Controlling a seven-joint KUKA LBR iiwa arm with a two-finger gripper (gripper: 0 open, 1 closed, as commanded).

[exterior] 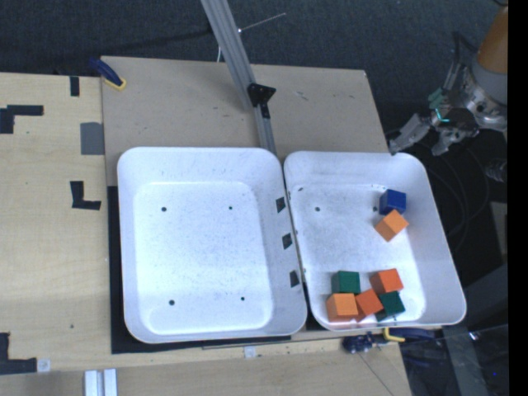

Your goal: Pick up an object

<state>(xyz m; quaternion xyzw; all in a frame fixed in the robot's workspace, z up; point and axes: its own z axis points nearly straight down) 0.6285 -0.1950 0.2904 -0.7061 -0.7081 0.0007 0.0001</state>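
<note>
**Clerk:** Nearest item first: cluster of five blocks at the near edge of the right bin [429, 221]. Orange block [341, 306] at the cluster's left, green block [346, 282] just behind it, second orange block [369, 303] in the middle, third orange block [386, 280] behind that, dark green block [392, 304] toward the near right corner. All touching or just beside one another.

**Checker:** And the rest of that bin?

**Clerk:** Two more near its far right corner: blue block [393, 199], with a fourth orange block [391, 224] just in front of it, the pair touching or nearly so. Left bin [198, 157]: white, listed with nothing entered against it.

**Checker:** Gripper?

**Clerk:** Gripper [421, 134] sits off the far right corner of the right bin, outside its rim, on the grey arm [487, 81] with the orange band. Jaws read as spread apart, nothing between them, though the fingers are small and dark against the background.

**Checker:** Task status?

**Clerk:** Not begun, by my judgement. No block lifted; all seven lie on the bin floor. Remaining: choose a block, bring the gripper over it, descend, close, raise. The blue and orange pair lies closest to the gripper; the near cluster is tightly packed and looks harder to grip cleanly.
</note>
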